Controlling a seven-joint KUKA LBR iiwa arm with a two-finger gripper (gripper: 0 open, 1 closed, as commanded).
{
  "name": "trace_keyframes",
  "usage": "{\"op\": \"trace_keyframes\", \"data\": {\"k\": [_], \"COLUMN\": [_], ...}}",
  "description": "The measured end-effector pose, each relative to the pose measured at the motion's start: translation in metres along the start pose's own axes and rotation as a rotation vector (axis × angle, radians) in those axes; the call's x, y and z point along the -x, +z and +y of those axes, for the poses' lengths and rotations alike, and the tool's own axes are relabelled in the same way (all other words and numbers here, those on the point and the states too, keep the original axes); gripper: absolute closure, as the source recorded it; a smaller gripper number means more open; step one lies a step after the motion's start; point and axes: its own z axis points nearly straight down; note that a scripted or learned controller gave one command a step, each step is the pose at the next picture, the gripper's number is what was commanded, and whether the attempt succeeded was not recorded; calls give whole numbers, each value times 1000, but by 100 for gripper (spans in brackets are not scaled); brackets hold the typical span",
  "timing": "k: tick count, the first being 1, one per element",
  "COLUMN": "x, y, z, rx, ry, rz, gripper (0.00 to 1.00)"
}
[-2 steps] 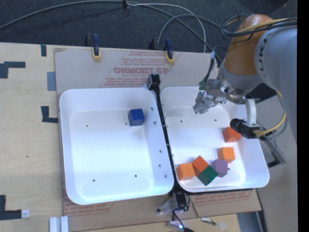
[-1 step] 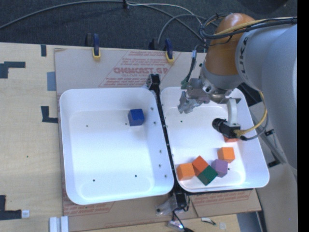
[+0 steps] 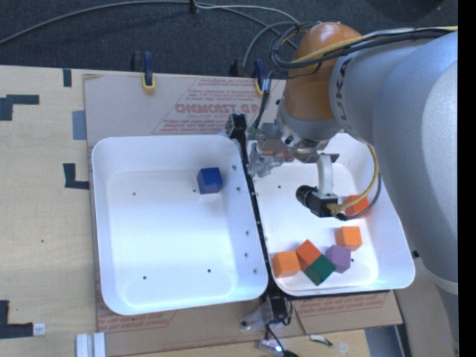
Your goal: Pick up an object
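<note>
Camera view: arm [image 3: 387, 88] comes in from the right, and the orange band sits over the far end of the right bin [image 3: 394, 272]. Tool [image 3: 257, 166] is low at the far end of the wall between the two bins, on the right-bin side of it. Can't tell whether the tool is apart or together, since the wrist body blocks the tips. Nothing visibly clamped in it.

Left bin [image 3: 100, 222]: a single blue cube [image 3: 210, 179] in the far half, toward the shared wall. It's the nearest object to the tool: just left of it and slightly nearer the camera, apart from it, with the wall between them.

Right bin: cluster at the near end, well apart from the tool.
- orange cube [image 3: 285, 263] closest to the shared wall
- red-orange cube [image 3: 308, 252] touching it on the right
- green cube [image 3: 320, 271] just in front of the red-orange one
- purple cube [image 3: 339, 257] beside the green one, looks to be touching it
- second orange cube [image 3: 348, 236] just behind the purple one, slightly separate

All cubes rest flat on the bin floors.

Both bins sit on a printed cardboard sheet [image 3: 201, 106] on the bench [image 3: 37, 199]. Two blue-and-yellow clamps [image 3: 147, 71] pin the sheet's far edge.
</note>
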Motion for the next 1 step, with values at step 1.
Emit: {"op": "trace_keyframes", "data": {"k": [1], "x": [-57], "y": [-3], "z": [4], "rx": [0], "ry": [0], "rz": [0], "gripper": [100]}}
